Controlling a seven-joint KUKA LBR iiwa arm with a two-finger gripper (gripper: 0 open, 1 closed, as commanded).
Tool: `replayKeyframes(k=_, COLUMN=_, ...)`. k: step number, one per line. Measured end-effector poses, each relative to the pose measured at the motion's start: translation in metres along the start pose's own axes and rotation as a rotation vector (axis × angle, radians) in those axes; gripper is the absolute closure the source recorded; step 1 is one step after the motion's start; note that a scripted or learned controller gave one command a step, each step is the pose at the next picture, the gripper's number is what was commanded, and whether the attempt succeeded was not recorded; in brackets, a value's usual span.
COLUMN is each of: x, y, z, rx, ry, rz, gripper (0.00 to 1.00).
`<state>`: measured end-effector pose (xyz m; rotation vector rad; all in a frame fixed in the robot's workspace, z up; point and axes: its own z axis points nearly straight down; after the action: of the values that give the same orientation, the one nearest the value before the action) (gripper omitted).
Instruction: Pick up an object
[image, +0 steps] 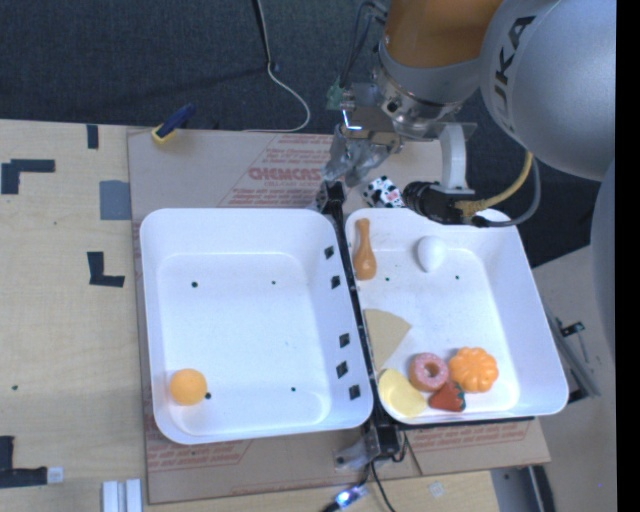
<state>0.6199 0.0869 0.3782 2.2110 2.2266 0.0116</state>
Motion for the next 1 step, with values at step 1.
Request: replayKeyframes(k=1, x=0.1049, y=0.0221, z=-0.1081, rx=-0.004, ry=0.002, rz=-0.005, gripper=1.0)
